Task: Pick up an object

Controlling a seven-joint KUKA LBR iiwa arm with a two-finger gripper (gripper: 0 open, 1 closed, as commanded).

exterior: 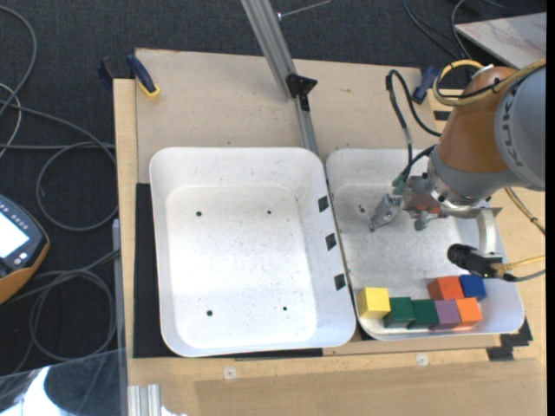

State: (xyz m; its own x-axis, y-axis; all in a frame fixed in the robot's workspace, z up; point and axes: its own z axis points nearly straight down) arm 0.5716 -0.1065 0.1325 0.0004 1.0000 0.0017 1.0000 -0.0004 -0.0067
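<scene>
Several coloured blocks lie in a cluster along the front edge of the right bin (347, 172): a yellow block (375, 301), two green blocks (412, 311), a purple block (447, 314), an orange block (469, 309), a red block (447, 288) and a blue block (473, 285). My gripper (401, 219) hangs over the middle of the right bin, behind the blocks and apart from them. It is open, and nothing sits between its fingers (381, 216).
The left bin (173, 167) stands beside the right one. A slanted metal rail (277, 50) runs from the top down to the gap between the bins. Cables (403, 111) trail near the arm at the back right. A black part (468, 256) hangs off the wrist.
</scene>
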